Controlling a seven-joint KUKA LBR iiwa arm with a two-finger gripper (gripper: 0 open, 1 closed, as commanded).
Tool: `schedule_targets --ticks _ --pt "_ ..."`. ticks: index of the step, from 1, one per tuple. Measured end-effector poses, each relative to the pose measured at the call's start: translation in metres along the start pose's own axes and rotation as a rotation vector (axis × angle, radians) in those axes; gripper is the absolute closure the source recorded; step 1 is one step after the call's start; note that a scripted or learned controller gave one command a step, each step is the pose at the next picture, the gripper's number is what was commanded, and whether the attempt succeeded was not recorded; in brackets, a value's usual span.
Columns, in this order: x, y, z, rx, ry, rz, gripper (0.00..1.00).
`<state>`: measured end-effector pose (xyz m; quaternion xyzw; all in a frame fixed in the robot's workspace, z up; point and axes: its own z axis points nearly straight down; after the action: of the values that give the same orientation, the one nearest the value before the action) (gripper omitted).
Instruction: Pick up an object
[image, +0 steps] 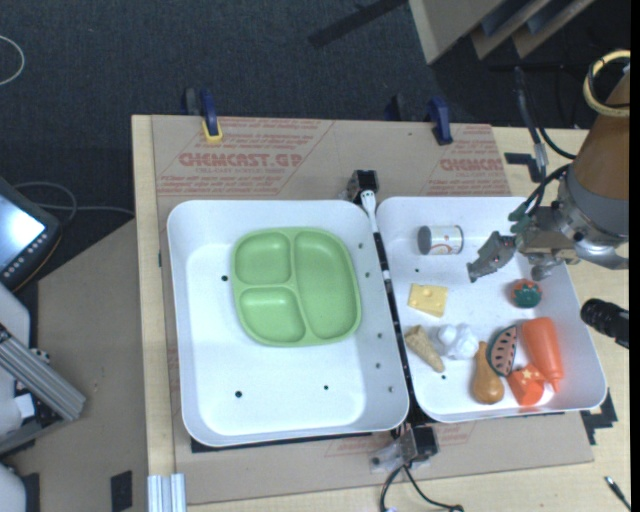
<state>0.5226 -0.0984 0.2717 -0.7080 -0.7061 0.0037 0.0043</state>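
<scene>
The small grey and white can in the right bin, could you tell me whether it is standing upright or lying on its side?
Lying on its side. The can shows its long side from above, with its dark round end facing the view's left, on the right bin floor.

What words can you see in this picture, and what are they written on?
"CHEMCAST GP": red print on the brown sheet under the bins, behind the left bin.
More red print on the same sheet behind the right bin: partly hidden and too blurred to read.
Smaller lines under each: too small to read.
</scene>
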Motion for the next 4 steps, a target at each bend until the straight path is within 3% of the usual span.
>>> schedule_targets --ticks 1,4 --pt "0.0 0.002 -0.006 -0.012 -0.001 -0.002 0.0" --pt "-0.006 -0.002 0.156 -0.005 0.001 -0.001 0.0"
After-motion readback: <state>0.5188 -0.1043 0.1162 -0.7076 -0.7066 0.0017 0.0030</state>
